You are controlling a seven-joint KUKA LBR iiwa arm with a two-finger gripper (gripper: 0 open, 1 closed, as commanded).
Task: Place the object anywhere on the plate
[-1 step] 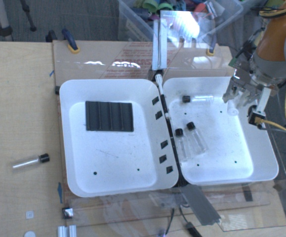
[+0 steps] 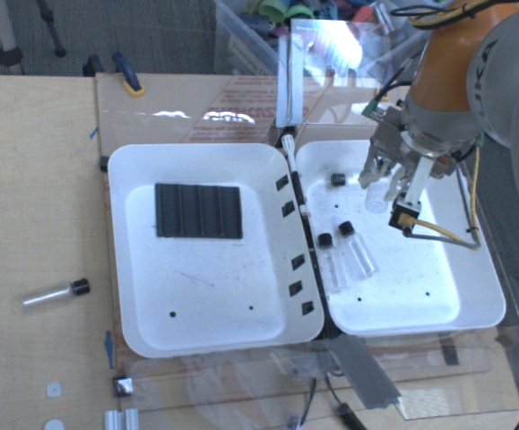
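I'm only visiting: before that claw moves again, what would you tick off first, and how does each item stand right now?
1. Black plate lies flat in the left bin: ok.
2. Clear capped tubes lie in the right bin: ok.
3. Claw is over the right bin, above the tubes: ok.
4. A tube is gripped in the claw: cannot tell.
5. A tube lies on the plate: not ok, none there yet.
6. All tubes are inside the bins: not ok, a stray tube lies on the bench.
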